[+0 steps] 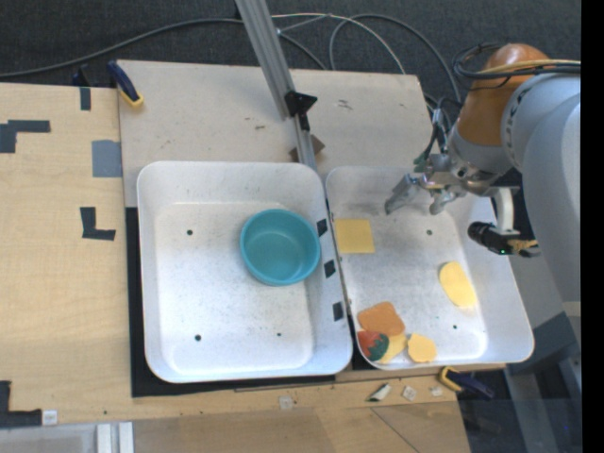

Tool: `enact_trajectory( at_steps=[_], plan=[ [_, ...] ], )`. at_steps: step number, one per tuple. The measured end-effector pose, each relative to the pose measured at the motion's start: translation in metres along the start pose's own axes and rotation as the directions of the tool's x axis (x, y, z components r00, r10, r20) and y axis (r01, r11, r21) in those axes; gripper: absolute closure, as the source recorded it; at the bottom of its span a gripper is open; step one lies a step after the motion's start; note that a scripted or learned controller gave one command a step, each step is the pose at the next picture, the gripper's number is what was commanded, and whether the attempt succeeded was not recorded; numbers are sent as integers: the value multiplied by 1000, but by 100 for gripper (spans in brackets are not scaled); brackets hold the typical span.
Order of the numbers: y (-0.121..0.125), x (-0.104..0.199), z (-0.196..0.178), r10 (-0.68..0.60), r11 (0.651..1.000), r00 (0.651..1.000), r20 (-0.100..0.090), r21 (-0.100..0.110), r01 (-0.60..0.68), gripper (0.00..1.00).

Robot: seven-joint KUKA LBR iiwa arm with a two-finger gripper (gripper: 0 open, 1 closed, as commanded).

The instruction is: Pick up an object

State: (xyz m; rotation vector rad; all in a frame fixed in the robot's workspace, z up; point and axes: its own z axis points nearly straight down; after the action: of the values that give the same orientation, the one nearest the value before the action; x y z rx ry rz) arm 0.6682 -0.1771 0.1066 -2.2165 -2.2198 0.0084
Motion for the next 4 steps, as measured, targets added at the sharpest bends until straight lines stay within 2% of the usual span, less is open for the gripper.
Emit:
enact_trajectory(
  at_steps=[1, 2, 4],
  plan=[
    [0, 1, 19, -1, 1000, 1000, 1, -5, 1, 0],
    [0, 2, 8, -3, 1000, 1000, 2, -6, 3, 100],
    [12, 1, -104, 0, 1000, 1000, 1, -12, 0, 100]
  ],
)
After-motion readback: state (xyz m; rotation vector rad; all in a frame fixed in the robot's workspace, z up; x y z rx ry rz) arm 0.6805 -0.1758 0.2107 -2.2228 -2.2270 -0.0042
